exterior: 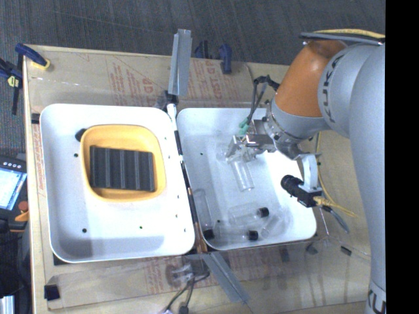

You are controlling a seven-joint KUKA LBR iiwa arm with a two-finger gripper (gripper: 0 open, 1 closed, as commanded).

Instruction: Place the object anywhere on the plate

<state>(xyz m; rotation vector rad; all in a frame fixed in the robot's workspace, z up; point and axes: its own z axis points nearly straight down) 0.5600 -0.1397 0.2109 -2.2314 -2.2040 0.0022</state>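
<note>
The hand (243, 142) hangs over the right bin (196, 126), in that bin's upper middle, with the arm (340, 90) reaching in from the right. Just below the hand, a clear plastic tube (242, 174) lies on the bin floor or sits at the hand's lower tip; I cannot tell whether the hand is gripping it, nor how far open the hand is, because everything there is transparent or pale against white.

The tube's long axis runs roughly straight away from the hand toward the bin's near edge, tilted slightly to the right. More clear pieces with small black caps (262, 212) lie farther down the right bin, near its lower edge, well apart from the hand.

The plate (123, 133), yellow-rimmed with a dark ribbed insert (122, 167), sits in the left bin (59, 227), directly left of the hand across the ridge where the two bins meet. My judgement: the move ahead turns on that leftward carry, lifting high enough to clear the two bin walls. If the tube is not actually held, a grasp across its short width comes first.
</note>
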